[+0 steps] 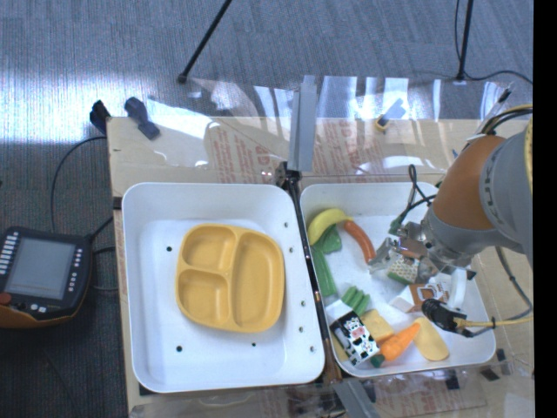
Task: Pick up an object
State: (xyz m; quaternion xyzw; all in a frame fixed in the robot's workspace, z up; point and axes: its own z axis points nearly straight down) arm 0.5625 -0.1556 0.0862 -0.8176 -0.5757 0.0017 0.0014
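At the near edge of the right bin (484, 352) lie a black-and-white carton (356, 339), a carrot (399, 342) and a pale yellow chip-shaped piece (431, 341). Farther in sit green blocks (356, 300), then the gripper (402, 264) low among the clutter; whether it is open or closed, I cannot tell. Beyond lie a banana (325, 223) and a small orange piece (359, 239). The left bin (148, 233) holds a yellow divided plate (231, 278).
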